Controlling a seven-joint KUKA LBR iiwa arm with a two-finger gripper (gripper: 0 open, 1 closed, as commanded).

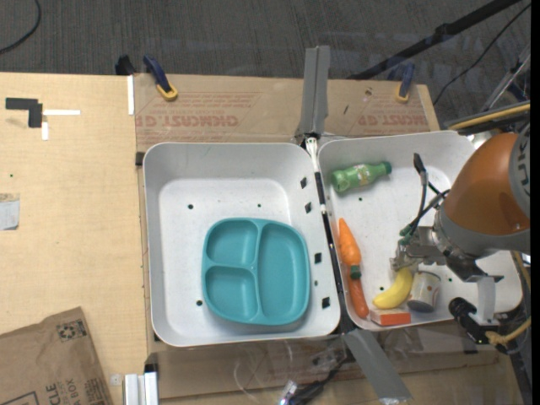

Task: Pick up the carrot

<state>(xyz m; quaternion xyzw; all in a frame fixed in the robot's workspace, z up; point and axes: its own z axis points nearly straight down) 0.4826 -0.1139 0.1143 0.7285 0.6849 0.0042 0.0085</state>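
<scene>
Starting left: teal divided plate (pixel 256 272) sits in left bin (pixel 160 226). Right bin (pixel 371 146): carrot (pixel 348 247) lies along its left wall, a second orange piece (pixel 359 298) just below it, green bottle (pixel 360 175) up top, banana (pixel 396 289) near front. Fingers (pixel 413 256) hover above banana, well apart from carrot; cannot tell if open or closed

Grey arm (pixel 498 226) with broad orange band, dark cables trailing along wrist, metallic grey gripper (pixel 411 256) hardware
</scene>
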